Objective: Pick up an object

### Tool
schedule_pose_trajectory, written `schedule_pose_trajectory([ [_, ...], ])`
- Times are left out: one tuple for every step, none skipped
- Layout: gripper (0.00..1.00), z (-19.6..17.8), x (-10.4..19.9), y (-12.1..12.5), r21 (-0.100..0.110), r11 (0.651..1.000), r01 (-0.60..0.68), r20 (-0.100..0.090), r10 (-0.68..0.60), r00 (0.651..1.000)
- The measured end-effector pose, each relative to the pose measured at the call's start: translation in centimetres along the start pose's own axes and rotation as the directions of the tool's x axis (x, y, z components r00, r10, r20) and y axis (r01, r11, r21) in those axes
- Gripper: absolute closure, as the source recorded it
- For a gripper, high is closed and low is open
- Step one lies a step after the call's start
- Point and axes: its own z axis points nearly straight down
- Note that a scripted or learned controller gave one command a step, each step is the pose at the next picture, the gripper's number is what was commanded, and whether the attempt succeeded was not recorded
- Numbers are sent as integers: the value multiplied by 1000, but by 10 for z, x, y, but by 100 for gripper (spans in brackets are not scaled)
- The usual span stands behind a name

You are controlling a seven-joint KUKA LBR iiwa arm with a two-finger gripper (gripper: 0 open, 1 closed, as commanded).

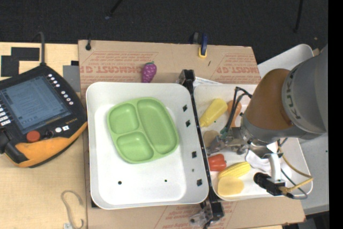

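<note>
Reaching Down Into the Right Bin

Bending low from the right, the grey arm with its orange band hangs over the right bin. Its tool sits down among the toys there, and I cannot tell if it is grasping anything. A yellow bottle lies near the top of that bin, tilted. A small red toy lies lower down, close to the wall between the bins. Just beside it is a yellow toy near the bottom edge. The left bin holds a green plate with three parts. A purple toy sits on the cardboard behind the left bin. A control pad rests on the table at the far left.
</note>
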Motion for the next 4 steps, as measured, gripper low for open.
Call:
schedule_pose_trajectory([
  [100,-12,-2,0,0,1000,-9,-1,9,1000],
  [100,-54,-6,0,-5,1000,-8,1,8,1000],
  [100,-104,-11,10,-7,1000,-2,2,2,1000],
  [100,-145,-12,10,-7,1000,-2,1,2,1000],
])
